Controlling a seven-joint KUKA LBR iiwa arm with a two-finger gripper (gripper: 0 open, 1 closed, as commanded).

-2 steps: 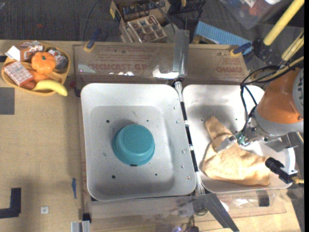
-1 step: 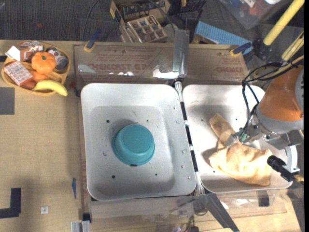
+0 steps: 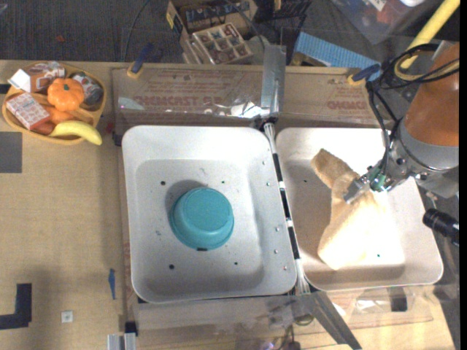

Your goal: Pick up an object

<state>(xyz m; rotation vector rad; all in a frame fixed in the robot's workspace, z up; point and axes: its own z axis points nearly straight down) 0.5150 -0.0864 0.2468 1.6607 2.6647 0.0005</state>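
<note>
A beige cloth [image 3: 354, 232] lies in the right white bin [image 3: 427, 265]. It is pulled up into a peak near the bin's middle and fans out toward the front, with a folded flap [image 3: 330, 168] at the back. My gripper [image 3: 360, 189] sits right at that peak, its fingers pinched shut on the cloth's raised fold. The grey arm with its orange band [image 3: 436, 119] reaches in from the right, above the bin's far right corner. A teal bowl [image 3: 202, 217] rests upside down in the middle of the left white bin [image 3: 139, 195].
Cardboard walls [image 3: 190, 97] stand behind both bins, with a metal divider [image 3: 273, 86] between them. A basket of toy food [image 3: 55, 108] sits on the bench at the far left. Black cables [image 3: 387, 86] hang near the arm.
</note>
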